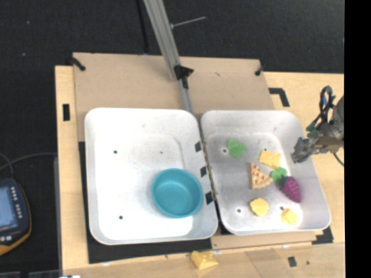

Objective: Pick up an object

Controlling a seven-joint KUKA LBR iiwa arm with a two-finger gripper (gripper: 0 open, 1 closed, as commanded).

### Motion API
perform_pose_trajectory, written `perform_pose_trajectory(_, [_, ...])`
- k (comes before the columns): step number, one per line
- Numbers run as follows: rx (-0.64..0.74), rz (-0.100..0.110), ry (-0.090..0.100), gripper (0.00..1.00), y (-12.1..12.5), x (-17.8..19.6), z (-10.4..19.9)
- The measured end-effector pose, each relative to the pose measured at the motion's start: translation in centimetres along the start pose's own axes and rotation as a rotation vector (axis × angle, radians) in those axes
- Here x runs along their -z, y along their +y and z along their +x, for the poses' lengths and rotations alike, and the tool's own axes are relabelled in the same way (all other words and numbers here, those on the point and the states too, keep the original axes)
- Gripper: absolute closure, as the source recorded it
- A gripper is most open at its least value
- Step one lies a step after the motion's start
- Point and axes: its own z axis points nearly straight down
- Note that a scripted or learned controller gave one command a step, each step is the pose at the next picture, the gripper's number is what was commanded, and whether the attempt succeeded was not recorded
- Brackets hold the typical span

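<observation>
The right bin holds several small toy foods: a green piece, a yellow cheese block, a pizza slice, a purple grape bunch with a green top, and two yellow pieces. My gripper hangs over the bin's right rim, just right of the cheese block, with nothing seen between its fingers. A teal bowl sits in the left bin.
A metal pole slants from the top down to the seam between the bins. One yellow piece lies on the bench in front of the bins. A handheld device rests at the far left.
</observation>
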Motion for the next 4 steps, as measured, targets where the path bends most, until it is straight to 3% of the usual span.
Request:
perform_pose_trajectory(2, [0.004, 0.002, 0.003, 1.00, 1.6, -1.2, 10.7])
perform_pose_trajectory(4, [0.004, 0.002, 0.004, 1.00, 1.2, -2.3, 21.6])
